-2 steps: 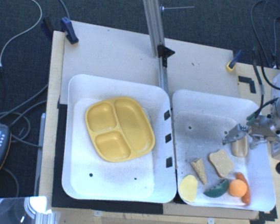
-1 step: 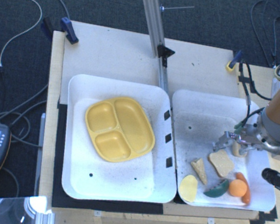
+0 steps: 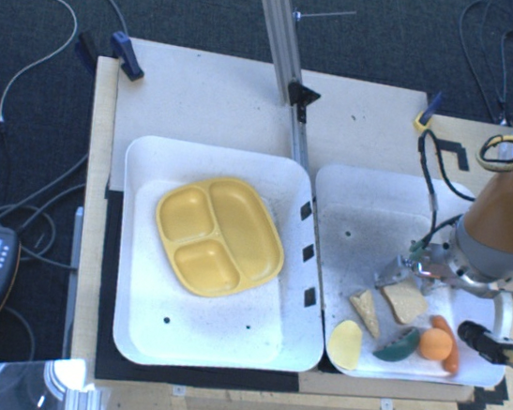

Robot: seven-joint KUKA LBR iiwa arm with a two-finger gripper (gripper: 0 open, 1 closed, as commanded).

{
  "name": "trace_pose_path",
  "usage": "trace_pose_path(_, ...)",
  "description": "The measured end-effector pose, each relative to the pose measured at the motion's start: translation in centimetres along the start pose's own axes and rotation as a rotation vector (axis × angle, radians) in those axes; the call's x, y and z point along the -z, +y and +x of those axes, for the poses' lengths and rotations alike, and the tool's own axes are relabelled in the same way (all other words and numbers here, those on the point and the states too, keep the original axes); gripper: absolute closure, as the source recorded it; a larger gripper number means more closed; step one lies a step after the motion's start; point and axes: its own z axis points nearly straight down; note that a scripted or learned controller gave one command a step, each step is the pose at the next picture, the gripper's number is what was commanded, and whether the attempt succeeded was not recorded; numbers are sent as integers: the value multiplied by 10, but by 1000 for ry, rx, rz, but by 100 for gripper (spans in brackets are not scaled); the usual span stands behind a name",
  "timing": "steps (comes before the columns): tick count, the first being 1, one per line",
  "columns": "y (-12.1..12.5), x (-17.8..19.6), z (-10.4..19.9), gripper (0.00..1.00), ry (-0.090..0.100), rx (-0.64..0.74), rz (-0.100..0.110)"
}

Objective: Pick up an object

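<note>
The right bin (image 3: 359, 214) holds a cluster of toy food near its front right corner: a slice of bread (image 3: 404, 303), a pale cheese wedge (image 3: 366, 311), a round yellow piece (image 3: 346, 345), a dark green piece (image 3: 395, 348), an orange ball (image 3: 436, 345) and a thin orange carrot (image 3: 450, 342) behind it. My gripper (image 3: 412, 267) hangs low over the bin, just above and behind the bread slice. The grey and orange arm comes in from the right and covers that side of the bin.
A yellow divided plate (image 3: 220, 236) lies in the left bin (image 3: 218, 345). A metal pole (image 3: 282, 23) rises from the back between the bins. Black cables (image 3: 436, 177) trail past the right bin's far rim. A black part of the arm (image 3: 484, 341) lies by the carrot.
</note>
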Motion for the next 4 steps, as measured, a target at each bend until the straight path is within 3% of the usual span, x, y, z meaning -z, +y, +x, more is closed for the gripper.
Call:
trace_pose_path(1, 2, 14, 0, 100, -1, 1, -8)
trace_pose_path(3, 7, 113, 4, 100, -5, 1, -15)
trace_pose_path(4, 12, 108, 55, 100, 1, 6, -6)
